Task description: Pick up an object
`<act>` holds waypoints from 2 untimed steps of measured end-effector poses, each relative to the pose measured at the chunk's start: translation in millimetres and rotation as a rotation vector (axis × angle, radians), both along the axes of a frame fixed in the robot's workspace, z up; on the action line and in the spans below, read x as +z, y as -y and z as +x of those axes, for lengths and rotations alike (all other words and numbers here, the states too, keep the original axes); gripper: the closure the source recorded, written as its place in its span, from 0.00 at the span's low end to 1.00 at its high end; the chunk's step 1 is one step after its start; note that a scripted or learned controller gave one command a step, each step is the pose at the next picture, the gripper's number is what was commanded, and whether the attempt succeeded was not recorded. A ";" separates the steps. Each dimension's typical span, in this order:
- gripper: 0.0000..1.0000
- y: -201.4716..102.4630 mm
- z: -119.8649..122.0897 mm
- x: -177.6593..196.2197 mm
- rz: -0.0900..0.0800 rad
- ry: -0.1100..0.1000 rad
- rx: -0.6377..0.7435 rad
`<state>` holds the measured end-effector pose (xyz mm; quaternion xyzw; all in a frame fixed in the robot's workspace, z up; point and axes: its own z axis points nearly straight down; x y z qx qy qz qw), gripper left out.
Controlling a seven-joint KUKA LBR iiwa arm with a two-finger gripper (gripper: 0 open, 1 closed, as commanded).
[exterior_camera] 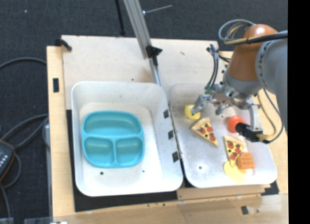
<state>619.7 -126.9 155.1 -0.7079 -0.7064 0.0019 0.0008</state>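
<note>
Well, over at the right of the frame the grey arm's gripper [207,105] hangs low in the right bin [193,169], its metal fingers spread apart, one tip just beside a small round yellow ball [190,112]; nothing sits between them. Below lies a flat pizza-slice toy [206,131], a wedge with red dots, and a second slice [234,149] toward the lower right, touching a ridged orange waffle-like piece [245,161] on a pale yellow disc [233,171]. A glossy orange-red ball [234,123] rests near the arm. In the left bin [80,97] sits a smooth teal plastic tray [113,138] with three compartments.
</note>
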 end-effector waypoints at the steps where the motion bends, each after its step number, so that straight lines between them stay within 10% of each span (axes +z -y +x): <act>1: 0.00 1.2 -1.0 -52.9 0.000 0.000 0.000; 2: 1.00 2.3 1.1 -38.1 0.000 0.007 -0.004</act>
